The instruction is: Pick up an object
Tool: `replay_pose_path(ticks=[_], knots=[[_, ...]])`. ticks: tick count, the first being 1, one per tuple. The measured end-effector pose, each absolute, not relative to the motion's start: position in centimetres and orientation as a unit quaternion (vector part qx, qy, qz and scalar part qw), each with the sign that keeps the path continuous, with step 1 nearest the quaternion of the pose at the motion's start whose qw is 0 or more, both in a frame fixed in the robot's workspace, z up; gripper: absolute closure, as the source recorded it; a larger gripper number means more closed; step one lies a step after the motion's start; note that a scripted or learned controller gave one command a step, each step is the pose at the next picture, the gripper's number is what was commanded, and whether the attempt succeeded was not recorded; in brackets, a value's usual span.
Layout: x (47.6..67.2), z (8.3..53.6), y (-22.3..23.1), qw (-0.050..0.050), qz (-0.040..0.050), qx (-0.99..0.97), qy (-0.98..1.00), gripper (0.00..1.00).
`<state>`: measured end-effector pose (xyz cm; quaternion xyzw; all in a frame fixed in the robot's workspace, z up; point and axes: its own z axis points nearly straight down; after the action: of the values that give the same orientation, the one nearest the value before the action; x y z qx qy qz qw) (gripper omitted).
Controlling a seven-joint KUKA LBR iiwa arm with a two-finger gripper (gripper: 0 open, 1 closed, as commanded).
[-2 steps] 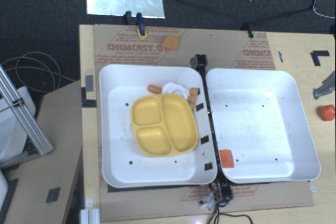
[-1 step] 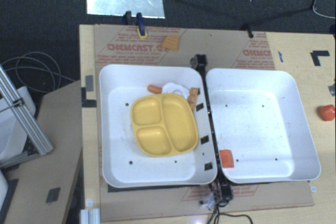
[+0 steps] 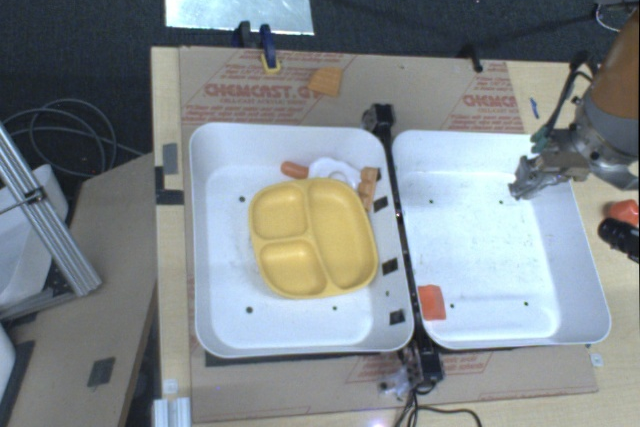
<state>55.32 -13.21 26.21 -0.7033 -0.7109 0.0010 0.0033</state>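
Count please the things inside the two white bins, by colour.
Yellow: 1, the divided tray
Orange: 2, the small piece and the block
Tan: 1, the small block
White: 1, the thing behind the tray
Total: 5

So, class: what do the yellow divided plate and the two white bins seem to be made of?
Yellow plate: probably moulded plastic, smooth and matt, with rounded compartment edges. White bins, left and right: likely thin formed plastic, slightly glossy, with soft curved rims.
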Motion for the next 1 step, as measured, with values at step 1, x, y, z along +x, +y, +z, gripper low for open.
replay_pose_path(ticks=[1], knots=[[53.46,25.55,-8.02,0.001,-0.0002,-0.704,-0.710,1.00]])
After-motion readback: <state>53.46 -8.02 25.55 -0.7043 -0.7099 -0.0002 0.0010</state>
